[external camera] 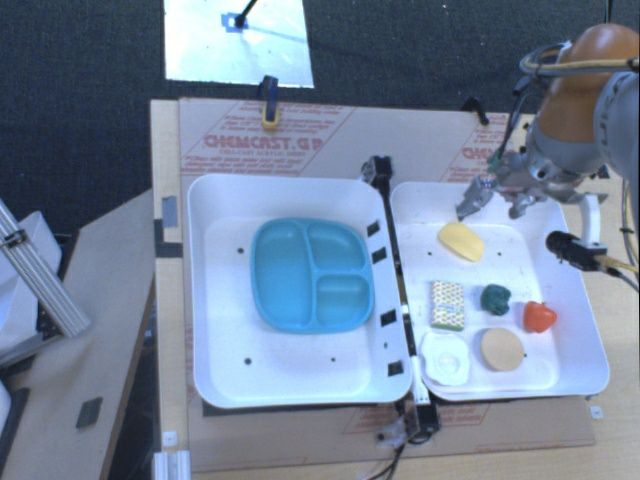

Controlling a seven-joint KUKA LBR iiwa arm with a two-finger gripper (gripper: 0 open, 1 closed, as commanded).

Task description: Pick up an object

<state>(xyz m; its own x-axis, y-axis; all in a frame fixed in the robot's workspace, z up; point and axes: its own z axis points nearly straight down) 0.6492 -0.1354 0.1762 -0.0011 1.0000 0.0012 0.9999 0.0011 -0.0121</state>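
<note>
The right bin (570, 268) holds a yellow lemon-like piece (461, 241), a green-dotted yellow block (448, 304), a dark green lump (495, 298), a red-orange piece (539, 316), a tan disc (502, 349) and a white round cup (446, 359). My gripper (497, 201) hangs over the bin's far edge, just above and to the right of the yellow piece. Its two fingers are spread apart with nothing between them.
The left bin (220, 268) carries a blue divided plate (310, 274). A black clip strip (390, 268) runs along the seam between the two bins. A yellow clamp (270, 108) sits on the cardboard behind the left bin.
</note>
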